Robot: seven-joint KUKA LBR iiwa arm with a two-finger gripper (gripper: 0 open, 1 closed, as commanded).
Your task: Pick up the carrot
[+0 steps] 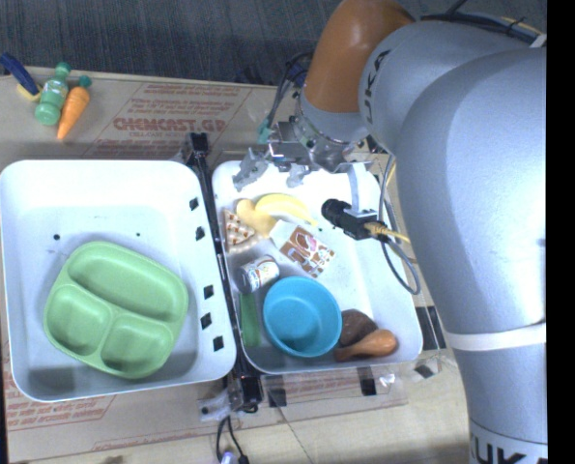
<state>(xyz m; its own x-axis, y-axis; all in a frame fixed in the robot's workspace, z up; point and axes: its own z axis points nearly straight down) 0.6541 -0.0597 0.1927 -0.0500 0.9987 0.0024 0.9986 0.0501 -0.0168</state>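
Note:
The carrot [71, 112] is small and orange with a green top. It lies outside both bins on the cardboard at the far left corner of the bench. My gripper [272, 170] hangs over the far edge of the right bin [395, 288], well to the right of the carrot. Its two metal fingers [247, 168] are spread open and hold nothing. Just below them lies a yellow banana [273, 211].
A green toy bottle [50, 100] touches the carrot's left side, with a blue object [16, 73] beyond it. The left bin [36, 191] holds a green divided plate [118, 307]. The right bin holds a blue bowl [301, 317], a can [260, 275], a snack packet [306, 249] and brown items [364, 336].

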